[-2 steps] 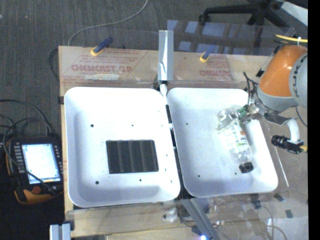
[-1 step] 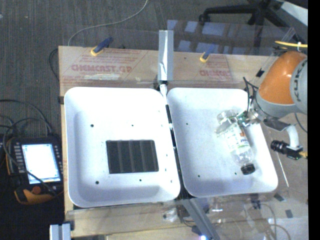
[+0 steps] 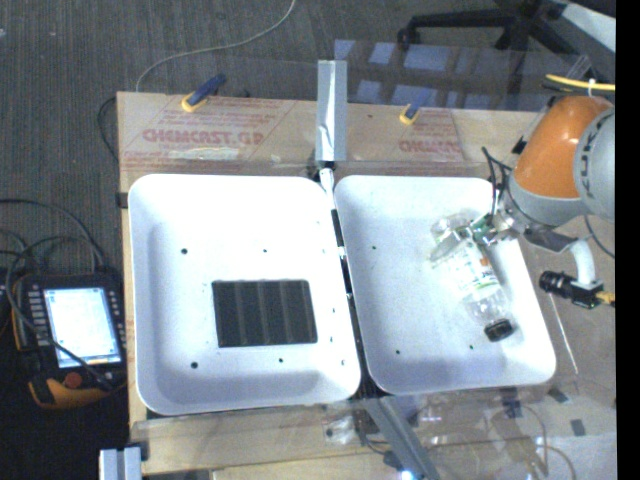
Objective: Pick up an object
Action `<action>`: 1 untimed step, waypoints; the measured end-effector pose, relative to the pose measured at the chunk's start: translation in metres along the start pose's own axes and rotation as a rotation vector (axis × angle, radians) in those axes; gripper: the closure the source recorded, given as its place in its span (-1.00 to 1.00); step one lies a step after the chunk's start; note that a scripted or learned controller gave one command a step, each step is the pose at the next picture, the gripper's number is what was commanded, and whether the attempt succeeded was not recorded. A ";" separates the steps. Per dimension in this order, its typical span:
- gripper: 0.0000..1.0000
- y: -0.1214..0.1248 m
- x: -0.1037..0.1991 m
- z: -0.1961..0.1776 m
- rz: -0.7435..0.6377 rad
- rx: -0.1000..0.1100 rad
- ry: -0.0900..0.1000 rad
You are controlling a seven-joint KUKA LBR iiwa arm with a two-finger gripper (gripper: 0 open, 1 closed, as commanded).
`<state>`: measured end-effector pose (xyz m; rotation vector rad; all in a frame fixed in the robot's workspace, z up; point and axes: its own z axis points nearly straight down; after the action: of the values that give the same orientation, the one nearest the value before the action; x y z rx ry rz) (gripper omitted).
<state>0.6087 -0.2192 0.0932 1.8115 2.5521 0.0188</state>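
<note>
A clear plastic bottle (image 3: 477, 280) with a black cap (image 3: 498, 329) lies on its side in the right bin (image 3: 400, 298), cap pointing to the near right. My gripper (image 3: 453, 236) is low over the bin at the bottle's far end, touching or just above it. The grey arm with its orange band (image 3: 562, 148) reaches in from the right. In the left bin (image 3: 170, 268), a dark ribbed rectangular pad (image 3: 264, 312) lies flat near the middle.
The two white bins meet along a dark seam (image 3: 340, 258). A tablet-like controller (image 3: 76, 326) sits on the floor to the left. Cables and a black connector (image 3: 565, 286) hang beside the right bin's rim. Clamps hold the wooden board at the back.
</note>
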 end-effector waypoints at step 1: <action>1.00 0.002 0.002 -0.007 -0.002 0.000 0.004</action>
<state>0.6097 -0.2173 0.0999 1.8111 2.5562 0.0226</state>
